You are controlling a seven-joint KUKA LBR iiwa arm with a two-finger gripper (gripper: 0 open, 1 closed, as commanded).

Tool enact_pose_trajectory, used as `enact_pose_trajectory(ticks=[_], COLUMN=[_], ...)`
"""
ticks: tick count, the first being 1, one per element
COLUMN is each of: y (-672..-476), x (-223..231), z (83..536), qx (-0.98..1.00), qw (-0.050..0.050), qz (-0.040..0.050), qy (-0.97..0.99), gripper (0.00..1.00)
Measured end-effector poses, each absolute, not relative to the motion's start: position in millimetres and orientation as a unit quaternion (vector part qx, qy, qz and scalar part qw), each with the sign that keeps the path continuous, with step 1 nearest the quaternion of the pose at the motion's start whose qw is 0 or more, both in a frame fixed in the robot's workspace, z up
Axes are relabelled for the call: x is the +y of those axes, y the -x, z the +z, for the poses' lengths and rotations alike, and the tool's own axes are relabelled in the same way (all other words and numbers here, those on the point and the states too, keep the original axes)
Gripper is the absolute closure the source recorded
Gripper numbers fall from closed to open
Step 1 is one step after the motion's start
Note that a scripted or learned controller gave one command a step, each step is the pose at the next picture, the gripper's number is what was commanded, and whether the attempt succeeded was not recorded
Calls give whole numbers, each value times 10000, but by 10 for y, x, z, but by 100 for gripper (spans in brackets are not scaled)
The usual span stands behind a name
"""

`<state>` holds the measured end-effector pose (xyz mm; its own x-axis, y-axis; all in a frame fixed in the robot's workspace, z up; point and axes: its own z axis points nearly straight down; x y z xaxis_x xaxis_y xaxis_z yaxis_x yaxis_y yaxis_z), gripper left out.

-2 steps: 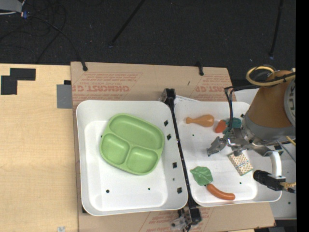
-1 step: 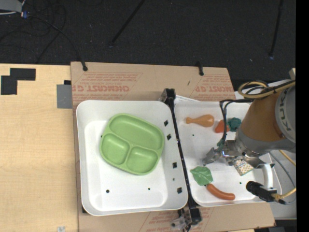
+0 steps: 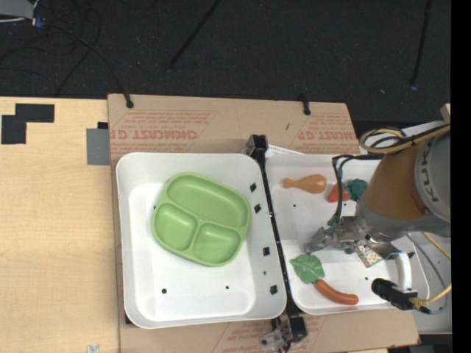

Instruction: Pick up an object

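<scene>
Green divided plate (image 3: 202, 218): lying in the left bin (image 3: 140, 300). Green leaf toy (image 3: 307, 268): lying right of that plate, just below the end effector (image 3: 321, 241) (grip state impossible to tell), which is hovering above it. Sausage (image 3: 337, 293): lying lower right, long axis slanting.

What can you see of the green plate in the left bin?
The plate is a light green, rounded-rectangle dish, plastic by its look, split into three compartments: one long section along the far side and two smaller ones on the near side. All three look empty. It lies flat and right side up, turned at a slant to the walls of the left bin, roughly mid-bin and nearer its far end. It rests on the bin floor; nothing else touches it.
</scene>
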<state>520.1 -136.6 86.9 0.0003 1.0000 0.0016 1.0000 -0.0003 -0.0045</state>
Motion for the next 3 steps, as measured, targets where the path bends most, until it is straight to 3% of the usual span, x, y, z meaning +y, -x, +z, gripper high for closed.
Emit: enact_pose_trajectory(ticks=[1, 2, 3], y=[-5209, -5305, -5245], x=[-1376, -1328, -1340], z=[986, 1544, 2151], qx=[-7057, -7078, -7075], qw=[15, -8, -12], qz=[3, -9, -8], qy=[7085, 7064, 7067], gripper=[100, 100, 100])
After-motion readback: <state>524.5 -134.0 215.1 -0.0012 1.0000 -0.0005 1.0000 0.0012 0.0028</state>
